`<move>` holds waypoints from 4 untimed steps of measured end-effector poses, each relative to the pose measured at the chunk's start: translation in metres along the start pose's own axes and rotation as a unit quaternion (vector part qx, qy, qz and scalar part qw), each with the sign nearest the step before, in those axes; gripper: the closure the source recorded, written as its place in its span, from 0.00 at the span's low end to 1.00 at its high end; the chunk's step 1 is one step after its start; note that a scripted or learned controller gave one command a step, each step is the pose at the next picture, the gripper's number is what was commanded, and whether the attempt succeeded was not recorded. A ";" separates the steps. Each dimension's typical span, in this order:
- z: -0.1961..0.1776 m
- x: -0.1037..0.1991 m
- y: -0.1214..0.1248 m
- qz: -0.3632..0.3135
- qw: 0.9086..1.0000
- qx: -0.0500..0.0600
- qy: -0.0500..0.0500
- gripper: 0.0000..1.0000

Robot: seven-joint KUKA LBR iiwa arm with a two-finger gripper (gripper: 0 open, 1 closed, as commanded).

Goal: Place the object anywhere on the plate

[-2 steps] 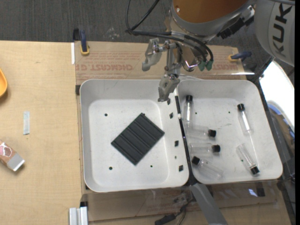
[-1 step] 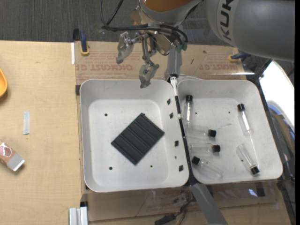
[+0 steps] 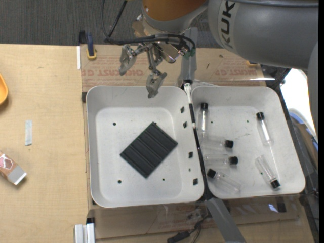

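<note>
The end effector (image 3: 144,72) hung over the far rim of the left shallow white plastic bin (image 3: 96,135), its two metal fingers spread apart with nothing between them. Below and nearer in the scene, the dark ribbed rectangular plate (image 3: 149,149) lay flat in the middle of that left bin, turned at a slant, with nothing resting on it. The objects to choose from, several clear plastic vials with black caps (image 3: 230,160), lay scattered in the right shallow white plastic bin (image 3: 286,130), well apart from the end effector and across the divide from the plate. Judged from this, the task was at its start: no vial had been picked, so the reach into the right bin, the grasp, the carry and the release all remained. Off to the left, the tan wooden surface (image 3: 45,110) carried a few small oddments.
</note>
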State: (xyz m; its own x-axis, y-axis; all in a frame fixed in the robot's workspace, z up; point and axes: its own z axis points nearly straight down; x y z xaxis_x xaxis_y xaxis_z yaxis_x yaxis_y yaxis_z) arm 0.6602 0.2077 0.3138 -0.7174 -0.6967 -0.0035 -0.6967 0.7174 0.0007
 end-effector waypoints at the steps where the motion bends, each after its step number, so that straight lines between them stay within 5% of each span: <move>1: 0.019 -0.007 0.008 -0.257 0.966 -0.001 0.000 0.00; 2: 0.077 -0.009 0.010 -0.376 0.927 -0.001 0.000 0.00; 3: 0.110 -0.002 0.003 -0.576 0.818 -0.001 -0.001 0.00; 4: 0.111 -0.014 0.016 -0.741 0.671 -0.001 -0.001 0.00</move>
